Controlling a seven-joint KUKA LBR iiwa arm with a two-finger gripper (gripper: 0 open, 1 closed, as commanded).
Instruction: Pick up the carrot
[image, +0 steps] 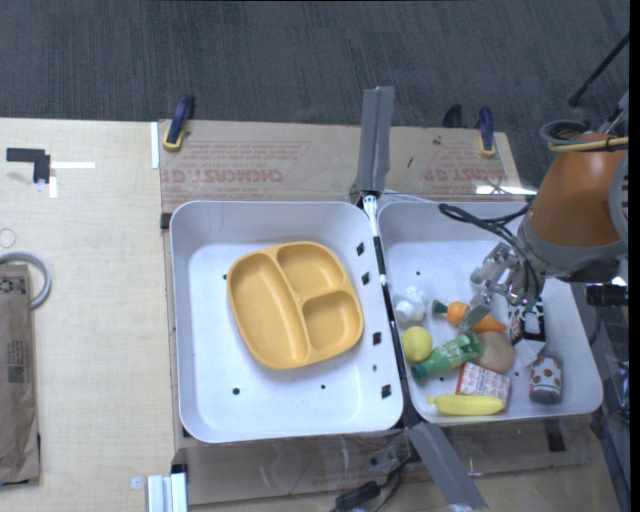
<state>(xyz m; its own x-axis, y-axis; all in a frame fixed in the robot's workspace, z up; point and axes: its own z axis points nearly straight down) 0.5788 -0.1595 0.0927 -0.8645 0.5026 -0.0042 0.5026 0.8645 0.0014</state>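
Orange carrot (473, 316) under claw (488, 300), green bottle (447, 356) beside

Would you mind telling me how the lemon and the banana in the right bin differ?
The lemon is round and compact; the banana is long and slim. The lemon sits near the bin's left wall, beside the green bottle; the banana lies flat along the front edge, below the bottle. Both are yellow.

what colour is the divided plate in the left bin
Yellow, a mustardy shade, plain with no pattern; the divided plate shows clearly in the camera view.
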